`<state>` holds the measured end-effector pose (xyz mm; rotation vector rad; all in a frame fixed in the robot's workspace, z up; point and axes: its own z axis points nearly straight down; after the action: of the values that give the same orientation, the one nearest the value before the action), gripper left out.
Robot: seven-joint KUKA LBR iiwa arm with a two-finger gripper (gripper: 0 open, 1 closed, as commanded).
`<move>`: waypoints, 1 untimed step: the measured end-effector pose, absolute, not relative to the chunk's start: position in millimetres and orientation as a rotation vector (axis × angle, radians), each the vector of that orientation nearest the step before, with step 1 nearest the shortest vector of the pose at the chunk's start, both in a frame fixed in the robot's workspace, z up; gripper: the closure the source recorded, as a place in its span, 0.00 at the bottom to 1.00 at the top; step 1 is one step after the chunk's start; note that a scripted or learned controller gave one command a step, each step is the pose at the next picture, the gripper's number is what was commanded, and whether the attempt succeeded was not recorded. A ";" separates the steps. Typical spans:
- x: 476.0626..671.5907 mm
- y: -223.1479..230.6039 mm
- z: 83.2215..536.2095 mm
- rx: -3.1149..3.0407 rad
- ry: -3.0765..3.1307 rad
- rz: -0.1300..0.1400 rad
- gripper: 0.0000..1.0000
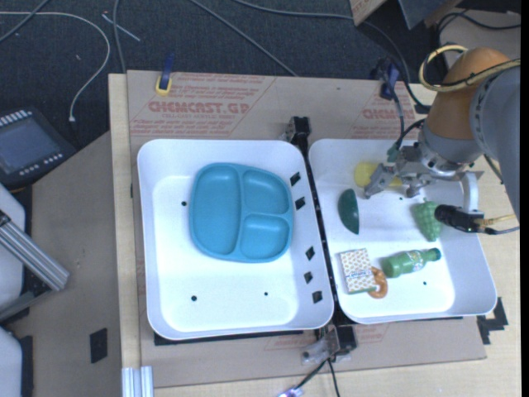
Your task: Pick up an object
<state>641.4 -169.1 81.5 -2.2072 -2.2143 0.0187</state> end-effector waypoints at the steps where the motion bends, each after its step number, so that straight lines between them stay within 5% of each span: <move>1: 643.6 -168.5 94.6 -2.213 -2.217 0.009 1.00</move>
<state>643.6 -168.5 94.6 -2.2135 -2.2170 0.0091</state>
